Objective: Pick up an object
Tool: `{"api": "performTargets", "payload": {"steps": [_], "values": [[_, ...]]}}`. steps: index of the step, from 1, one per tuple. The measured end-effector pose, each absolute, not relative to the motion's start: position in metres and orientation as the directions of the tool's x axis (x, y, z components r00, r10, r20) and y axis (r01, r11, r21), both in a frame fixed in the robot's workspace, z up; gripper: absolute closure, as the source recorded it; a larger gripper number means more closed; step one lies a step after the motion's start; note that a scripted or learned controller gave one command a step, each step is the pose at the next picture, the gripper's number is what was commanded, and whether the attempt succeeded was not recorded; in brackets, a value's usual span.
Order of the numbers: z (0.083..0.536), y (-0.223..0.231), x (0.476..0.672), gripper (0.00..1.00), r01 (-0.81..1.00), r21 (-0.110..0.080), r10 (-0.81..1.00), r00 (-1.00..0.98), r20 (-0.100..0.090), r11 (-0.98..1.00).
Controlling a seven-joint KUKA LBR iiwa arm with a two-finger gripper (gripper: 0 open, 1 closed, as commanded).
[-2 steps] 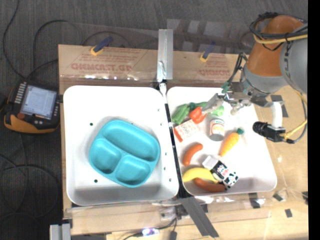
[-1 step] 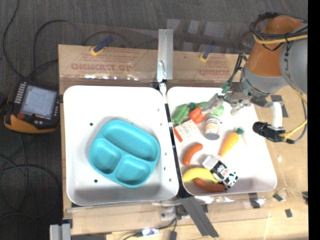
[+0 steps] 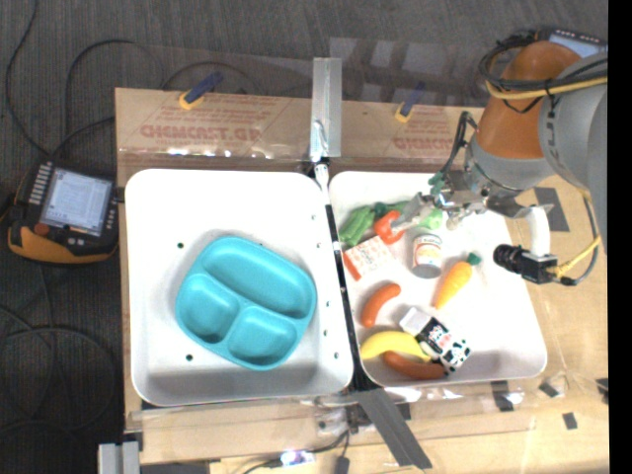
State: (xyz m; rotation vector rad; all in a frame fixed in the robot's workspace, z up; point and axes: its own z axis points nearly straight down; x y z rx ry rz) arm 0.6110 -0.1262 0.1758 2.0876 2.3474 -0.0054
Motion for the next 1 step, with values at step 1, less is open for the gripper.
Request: {"api": "performTargets", "payload": {"steps": [1], "values": [[0.2587, -0.1082, 0.6580, 0.00, 0.980, -0.001, 0.980, 0.199, -0.004, -0.199]]}}
